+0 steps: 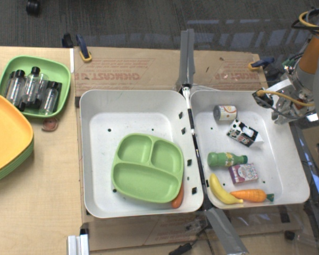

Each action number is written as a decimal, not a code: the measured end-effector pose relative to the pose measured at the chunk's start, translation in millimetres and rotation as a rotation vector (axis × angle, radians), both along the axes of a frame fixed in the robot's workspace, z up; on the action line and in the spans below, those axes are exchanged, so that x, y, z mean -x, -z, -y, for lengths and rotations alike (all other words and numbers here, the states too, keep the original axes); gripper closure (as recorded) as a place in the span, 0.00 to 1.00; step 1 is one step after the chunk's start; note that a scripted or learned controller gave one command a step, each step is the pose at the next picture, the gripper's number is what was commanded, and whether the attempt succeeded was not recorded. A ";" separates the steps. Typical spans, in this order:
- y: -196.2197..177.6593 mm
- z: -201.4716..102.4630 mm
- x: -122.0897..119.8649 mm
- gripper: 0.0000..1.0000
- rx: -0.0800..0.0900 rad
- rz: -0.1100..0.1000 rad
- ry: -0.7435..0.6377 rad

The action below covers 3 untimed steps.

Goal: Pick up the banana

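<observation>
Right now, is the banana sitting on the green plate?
No, the banana lies in the right bin, beside the carrot, while the green plate sits in the left bin.

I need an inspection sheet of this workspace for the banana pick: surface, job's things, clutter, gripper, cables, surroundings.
Surface: two white bins, left bin and right bin, on a cardboard-covered bench.
Job's things: banana lies in the right bin's near-left corner, touching the carrot.
Clutter: green bottle, pink packet, can, black-and-white item; green divided plate in left bin.
Gripper: gripper at the right bin's far-right edge, away from the banana.
Cables: yellow cable by the wrist.
Surroundings: green tray of bottles, yellow plates at left.
</observation>
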State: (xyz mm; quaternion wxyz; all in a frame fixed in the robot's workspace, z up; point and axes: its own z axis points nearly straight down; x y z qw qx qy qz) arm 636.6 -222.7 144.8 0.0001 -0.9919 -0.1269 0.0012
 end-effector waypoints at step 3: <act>16.0 -2.4 -16.5 1.00 0.001 -0.002 0.043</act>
